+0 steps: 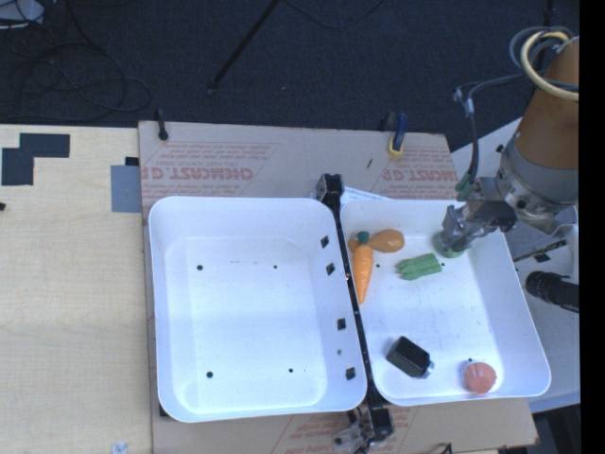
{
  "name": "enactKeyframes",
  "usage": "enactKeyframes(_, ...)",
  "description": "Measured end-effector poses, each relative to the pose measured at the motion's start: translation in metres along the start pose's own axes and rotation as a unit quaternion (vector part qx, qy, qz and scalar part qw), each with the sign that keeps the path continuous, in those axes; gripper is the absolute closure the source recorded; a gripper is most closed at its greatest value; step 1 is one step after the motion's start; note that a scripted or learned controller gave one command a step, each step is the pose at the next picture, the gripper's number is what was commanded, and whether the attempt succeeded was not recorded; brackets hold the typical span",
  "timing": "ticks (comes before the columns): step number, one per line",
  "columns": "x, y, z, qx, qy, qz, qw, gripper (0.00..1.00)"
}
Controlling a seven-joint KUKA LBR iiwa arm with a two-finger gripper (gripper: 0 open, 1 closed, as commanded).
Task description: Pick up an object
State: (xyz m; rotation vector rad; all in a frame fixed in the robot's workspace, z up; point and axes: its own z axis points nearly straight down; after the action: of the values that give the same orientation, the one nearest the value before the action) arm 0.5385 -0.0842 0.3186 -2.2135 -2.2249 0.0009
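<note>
My gripper [454,239] hangs over the far right part of the right bin [529,348], just beside the green piece [419,267]; whether it is wide or narrow I cannot tell from this slant. Nothing sits in it. The green piece lies nearest, so I judge it the likely pick. The toy carrot [362,272] lies along the divider, an orange lump [387,241] beside it; the black block [409,357] and pink ball [479,377] lie near.
</note>
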Motion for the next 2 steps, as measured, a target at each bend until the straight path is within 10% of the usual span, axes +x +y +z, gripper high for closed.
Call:
enactKeyframes(1, 0.073, -0.062, -0.079, 0.001, -0.001, 0.0, 1.0, 1.0)
enactKeyframes(2, 0.146, -0.05, -0.118, -0.001, -0.001, 0.0, 1.0, 1.0)
